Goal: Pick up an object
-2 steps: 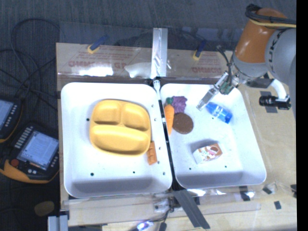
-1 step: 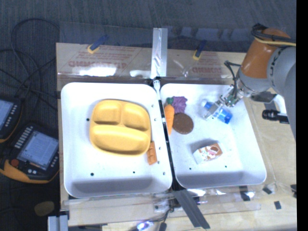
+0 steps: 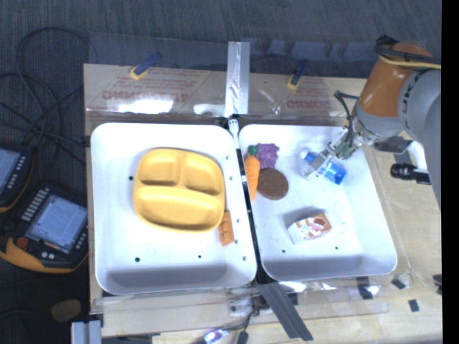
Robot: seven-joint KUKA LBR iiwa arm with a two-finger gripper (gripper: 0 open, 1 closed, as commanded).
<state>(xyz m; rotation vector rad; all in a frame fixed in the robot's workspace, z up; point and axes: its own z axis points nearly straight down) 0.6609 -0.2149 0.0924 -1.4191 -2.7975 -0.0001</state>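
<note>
Carrot (image 3: 252, 175), brown disc (image 3: 272, 184), purple grapes (image 3: 267, 153) cluster left of gripper (image 3: 320, 161).

A wooden bench (image 3: 401, 213) carries two white bins (side by side): left bin (image 3: 115, 264), right bin (image 3: 373, 242).

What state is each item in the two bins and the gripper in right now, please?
Yellow divided plate: flat, right way up, left bin.
Orange piece: against the plate's edge.
Carrot: lying by the divider, right bin.
Purple grapes: beside the carrot's top.
Brown disc: lying flat.
White carton: on its side.
Blue object: lying under the gripper.
</note>
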